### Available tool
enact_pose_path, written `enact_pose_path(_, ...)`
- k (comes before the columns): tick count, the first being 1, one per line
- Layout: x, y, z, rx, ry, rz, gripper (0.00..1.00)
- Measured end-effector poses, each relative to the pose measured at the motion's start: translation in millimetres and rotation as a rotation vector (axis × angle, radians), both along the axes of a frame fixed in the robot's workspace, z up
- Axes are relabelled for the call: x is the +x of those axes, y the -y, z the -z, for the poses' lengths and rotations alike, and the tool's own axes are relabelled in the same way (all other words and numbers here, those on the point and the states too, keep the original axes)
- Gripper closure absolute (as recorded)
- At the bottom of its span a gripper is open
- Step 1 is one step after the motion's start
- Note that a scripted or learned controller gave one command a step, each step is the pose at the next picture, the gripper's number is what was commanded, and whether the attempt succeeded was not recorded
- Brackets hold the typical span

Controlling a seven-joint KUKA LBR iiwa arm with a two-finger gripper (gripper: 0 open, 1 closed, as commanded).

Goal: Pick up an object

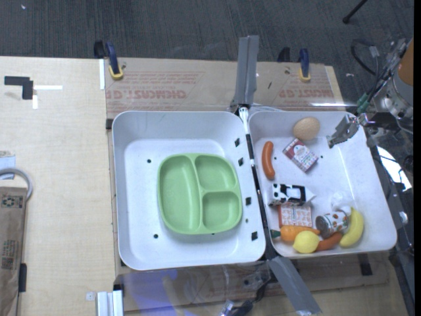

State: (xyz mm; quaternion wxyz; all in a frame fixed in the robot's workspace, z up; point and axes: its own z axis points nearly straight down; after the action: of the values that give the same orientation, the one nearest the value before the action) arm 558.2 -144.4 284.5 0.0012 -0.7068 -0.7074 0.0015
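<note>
Jaws near tan egg-shaped object [306,128]

Below my grey hand [343,131]: a tan egg [306,128], red sausage [268,158], black-and-white cow [289,193], yellow banana [355,228] and lemon [306,241]; farther off, a pale green plate [198,193].

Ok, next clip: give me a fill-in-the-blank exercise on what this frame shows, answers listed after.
1. The green divided plate lies in the ____ bin as the camera sees it.
2. The green plate has ____ compartments.
3. The banana lies near the right bin's ____ right corner.
4. The claw hangs over the right bin's far edge, to the ____ of the tan egg-shaped item.

Missing words: left; three; near; right
</note>
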Motion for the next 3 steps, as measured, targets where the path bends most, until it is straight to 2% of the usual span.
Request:
enact_pose_path(1, 41, -11, 106, 0.001, 0.002, -0.262, 0.0)
enact_pose_path(2, 58, 12, 193, 0.001, 0.004, -0.351, 0.0)
enact_pose_path(3, 58, 13, 183, 0.0, 0.005, -0.346, 1.0)
